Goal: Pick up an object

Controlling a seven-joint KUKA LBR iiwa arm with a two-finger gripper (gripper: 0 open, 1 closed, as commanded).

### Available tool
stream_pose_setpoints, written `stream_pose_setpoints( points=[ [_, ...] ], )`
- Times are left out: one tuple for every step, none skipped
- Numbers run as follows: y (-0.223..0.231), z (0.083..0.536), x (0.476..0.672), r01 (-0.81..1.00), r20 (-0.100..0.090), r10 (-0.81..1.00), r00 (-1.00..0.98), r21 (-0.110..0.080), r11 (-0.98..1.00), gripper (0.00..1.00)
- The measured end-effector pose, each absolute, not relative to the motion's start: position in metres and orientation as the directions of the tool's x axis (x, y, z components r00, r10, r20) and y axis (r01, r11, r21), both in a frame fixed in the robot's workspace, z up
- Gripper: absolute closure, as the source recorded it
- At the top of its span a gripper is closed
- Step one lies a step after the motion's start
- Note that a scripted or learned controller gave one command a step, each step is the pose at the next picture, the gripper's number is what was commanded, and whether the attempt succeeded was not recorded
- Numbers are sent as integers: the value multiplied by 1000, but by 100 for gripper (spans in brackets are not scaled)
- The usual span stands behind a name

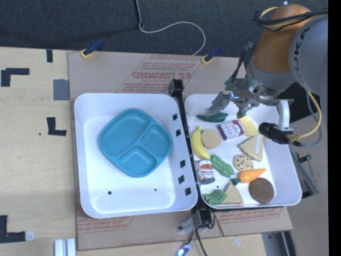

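On my far left, the left bin (pixel 88 143) holds a blue divided plate (pixel 135 142), lying tilted toward the bin's middle. A black hinge strip (pixel 183 137) runs between that bin and the right bin (pixel 290 180).

Just inside the right bin's left wall lies a banana (pixel 199 143), with a round tan cookie (pixel 211 138) touching its right side. Below them sits a small can with a red label (pixel 205 171), and beside it a green pickle-like piece (pixel 222 165). At the bin's near edge, a leafy green piece (pixel 215 197) rests against a sandwich wedge (pixel 233 194).

Further right are a dark red packet (pixel 230 129), a yellow piece (pixel 248 125), a cheese-coloured wedge (pixel 252 148), a chocolate-chip cookie (pixel 242 161), a carrot (pixel 249 175) and a brown round patty (pixel 261 190).

My gripper (pixel 232 103) hangs over the bin's far end with its fingers spread apart, nothing between them. The left finger (pixel 217 106) sits just above a dark green pod (pixel 212 118); the right one is near the yellow piece.
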State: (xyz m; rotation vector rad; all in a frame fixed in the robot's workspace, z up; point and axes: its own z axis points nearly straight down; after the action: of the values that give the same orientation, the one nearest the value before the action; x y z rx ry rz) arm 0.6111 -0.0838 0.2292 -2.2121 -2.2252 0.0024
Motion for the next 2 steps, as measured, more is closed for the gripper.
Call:
stream_pose_setpoints(
  points=[
    [-39, 181, 571, 1000, 2, 1000, -4, -8, 4, 0],
    [18, 198, 516, 1000, 2, 1000, -5, -6, 5, 0]
  ],
)
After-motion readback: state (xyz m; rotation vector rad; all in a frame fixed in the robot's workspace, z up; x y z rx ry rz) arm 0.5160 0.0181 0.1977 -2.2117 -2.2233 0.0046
